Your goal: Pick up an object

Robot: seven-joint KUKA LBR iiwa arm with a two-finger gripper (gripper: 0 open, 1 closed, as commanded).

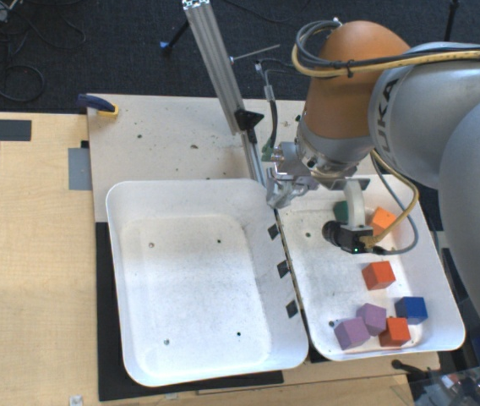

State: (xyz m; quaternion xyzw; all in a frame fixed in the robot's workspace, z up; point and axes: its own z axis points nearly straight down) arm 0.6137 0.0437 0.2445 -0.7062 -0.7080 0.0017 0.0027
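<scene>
The gripper (284, 189) is low at the far rim of the right bin (323, 288), close to the edge where the two bins meet. From this angle it looks like one grey metal piece, so I cannot tell if it is open or closed, and I see no object in it. Above it is the wrist with the orange band (354, 62), and from there the grey arm (430, 112) goes out to the right side of the view.

All the blocks lie in the right bin, apart from the gripper. The nearest one is a light orange block (384, 220) near the right wall of the bin. A little nearer to the camera is a red block (379, 275), alone on the white floor. In the near right corner is a group: a blue block (411, 309), two purple blocks (362, 326) that touch each other, and a small red-orange block (395, 331) just beside them.

The left bin (189, 286) shows some dark specks on its floor. Both bins rest on a pale bench (168, 138). A slanted metal bar (215, 57) rises behind the bins, and a blue and yellow clamp (96, 104) lies at the far left corner of the bench.
</scene>
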